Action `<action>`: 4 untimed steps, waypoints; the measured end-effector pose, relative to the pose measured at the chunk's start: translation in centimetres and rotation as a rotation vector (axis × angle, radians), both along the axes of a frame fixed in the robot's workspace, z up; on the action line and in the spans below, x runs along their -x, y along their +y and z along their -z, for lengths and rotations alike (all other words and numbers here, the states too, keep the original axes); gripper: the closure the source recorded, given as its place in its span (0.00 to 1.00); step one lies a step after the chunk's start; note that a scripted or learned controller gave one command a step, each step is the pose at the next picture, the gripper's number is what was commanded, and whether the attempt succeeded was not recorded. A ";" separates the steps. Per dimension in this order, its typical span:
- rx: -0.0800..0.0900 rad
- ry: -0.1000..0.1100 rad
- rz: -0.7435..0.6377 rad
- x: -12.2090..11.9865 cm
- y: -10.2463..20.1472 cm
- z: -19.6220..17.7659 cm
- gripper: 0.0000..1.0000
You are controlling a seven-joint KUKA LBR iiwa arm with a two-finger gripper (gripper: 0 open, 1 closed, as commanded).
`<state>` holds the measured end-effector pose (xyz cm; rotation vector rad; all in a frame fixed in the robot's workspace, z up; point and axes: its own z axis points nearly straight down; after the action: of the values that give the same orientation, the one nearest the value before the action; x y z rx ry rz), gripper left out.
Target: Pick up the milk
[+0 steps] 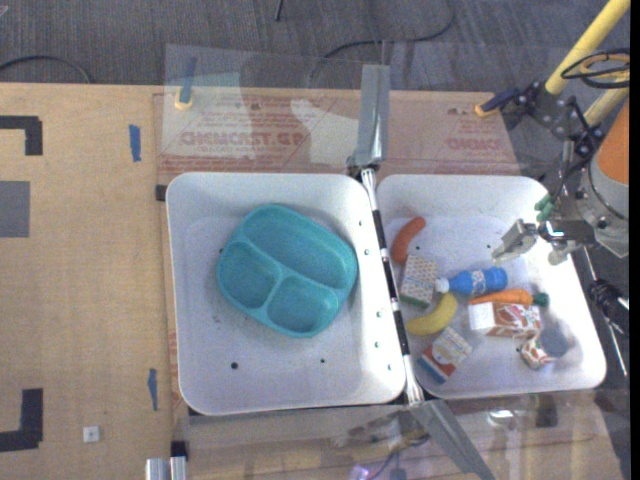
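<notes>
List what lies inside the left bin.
The left bin holds a teal divided plate, lying a little tilted in the view. Its three compartments look bare. Whatever sits beneath the plate is covered. A few dark specks dot the bin floor.

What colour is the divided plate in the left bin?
Teal, plain; the divided plate shows clearly in the camera view.

Teal divided plate [288, 269], yellow banana [435, 316], red-orange sausage [407, 238], orange carrot [503, 297], blue-capped white bottle [478, 282], two white bins [200, 208].
</notes>
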<state>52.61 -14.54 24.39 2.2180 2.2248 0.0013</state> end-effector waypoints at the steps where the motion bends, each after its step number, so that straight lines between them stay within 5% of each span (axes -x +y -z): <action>1: 0.001 0.000 0.071 4.7 -3.8 8.5 0.00; 2: 0.004 -0.030 0.082 3.2 -5.1 12.6 0.00; 3: 0.002 -0.036 0.057 0.6 -5.9 13.4 0.00; 4: -0.003 -0.052 0.130 1.5 -6.4 13.4 0.00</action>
<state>51.12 -20.99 10.98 2.3312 2.0532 0.0618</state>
